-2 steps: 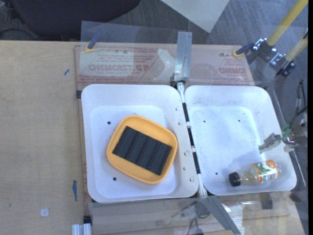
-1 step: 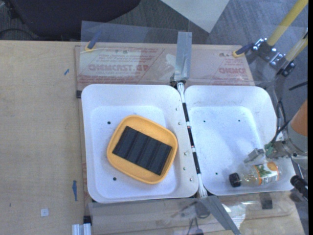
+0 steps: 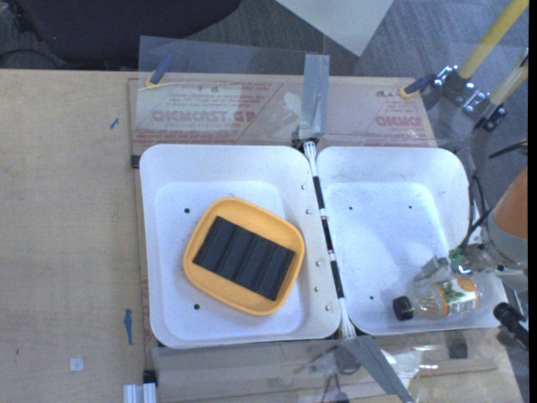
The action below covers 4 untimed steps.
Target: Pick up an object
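**Inspector:** Start with the item to be picked.

**Assistant:** A small clear bottle with a black cap lies on its side in the right bin, in the corner nearest the counter's front edge and right end. The cap points toward the divider between the bins. A label with green and orange markings wraps its body.

**Inspector:** And the claw?

**Assistant:** The claw sits just above and beside the bottle, on the side away from the front edge. A grey finger reaches toward the bottle's shoulder. Whether it touches the bottle cannot be told, and whether the claw is spread or closed cannot be told either; nothing is seen between its fingers. The arm's orange band shows at the right, over the bin's outer rim.

**Inspector:** The other bin?

**Assistant:** The left bin carries a yellow tray, rounded square, turned at a slant near the bin's middle. A dark ribbed block lies in it, well apart from the bottle.

**Inspector:** Surroundings?

**Assistant:** Both bins rest side by side on the wooden counter. A clear sheet with red lettering lies behind them along the back edge.
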Each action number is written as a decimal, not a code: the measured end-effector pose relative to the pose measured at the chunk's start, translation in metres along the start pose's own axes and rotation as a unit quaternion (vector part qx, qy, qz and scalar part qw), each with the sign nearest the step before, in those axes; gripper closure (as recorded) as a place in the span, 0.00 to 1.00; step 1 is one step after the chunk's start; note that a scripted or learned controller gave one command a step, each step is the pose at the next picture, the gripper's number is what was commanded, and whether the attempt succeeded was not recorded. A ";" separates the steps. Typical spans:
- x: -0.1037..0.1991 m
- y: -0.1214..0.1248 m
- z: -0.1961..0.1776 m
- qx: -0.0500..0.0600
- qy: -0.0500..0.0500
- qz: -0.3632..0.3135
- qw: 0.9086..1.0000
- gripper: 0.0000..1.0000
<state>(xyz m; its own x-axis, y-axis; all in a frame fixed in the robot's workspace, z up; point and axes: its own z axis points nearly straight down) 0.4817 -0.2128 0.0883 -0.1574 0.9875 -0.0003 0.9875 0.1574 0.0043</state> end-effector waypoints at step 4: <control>0.013 0.000 -0.010 0.003 0.001 -0.064 0.998 0.00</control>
<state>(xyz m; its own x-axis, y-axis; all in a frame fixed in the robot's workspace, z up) 0.4794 -0.1998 0.0985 -0.2826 0.9592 0.0006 0.9592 0.2826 -0.0012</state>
